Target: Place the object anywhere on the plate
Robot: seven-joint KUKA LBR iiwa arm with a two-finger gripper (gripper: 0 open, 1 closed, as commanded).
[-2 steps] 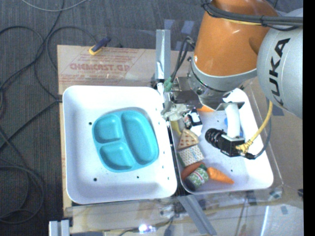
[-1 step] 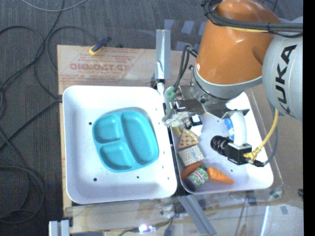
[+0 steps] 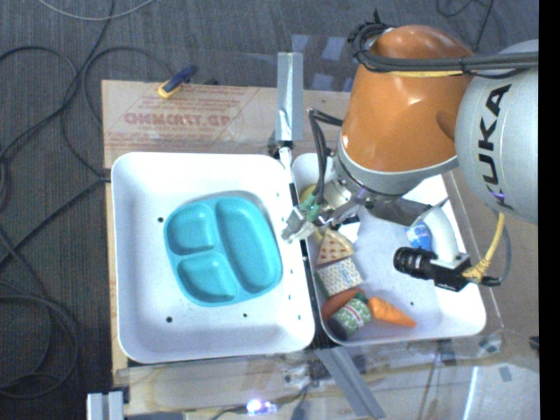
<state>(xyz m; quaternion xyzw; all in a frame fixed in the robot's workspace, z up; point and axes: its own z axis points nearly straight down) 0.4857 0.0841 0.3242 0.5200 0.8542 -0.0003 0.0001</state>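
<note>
The end effector point(image 3: 302, 220) hangs over the wall shared by the two bins, at the near-left corner of the right bin point(image 3: 455, 318). Its fingers are dark and thin against the clutter, and whether they are spread or closed, or have anything between them, cannot be told from here. A small yellowish-green bit sits right at them, too blurred to name.

The likely objects for the task lie just below and to the right of the end effector, in the right bin: a wedge point(image 3: 333, 248) with a patterned face, a checkered block point(image 3: 339, 276) under it, then a round green piece point(image 3: 350, 319) and a carrot point(image 3: 390, 313) further down. They crowd the bin's left side, probably because that wall stops them sliding. A blue-and-white item point(image 3: 426, 232) lies well to the right.

The plate point(image 3: 224, 250), a blue divided one, lies to the left of the end effector in the middle of the left bin point(image 3: 140, 322), flat and with nothing on it, so I judge the placing not yet done.

The bins rest on a tabletop point(image 3: 197, 125) of brown board with red lettering. Beyond is dark carpet point(image 3: 70, 68) with loose cables.
</note>
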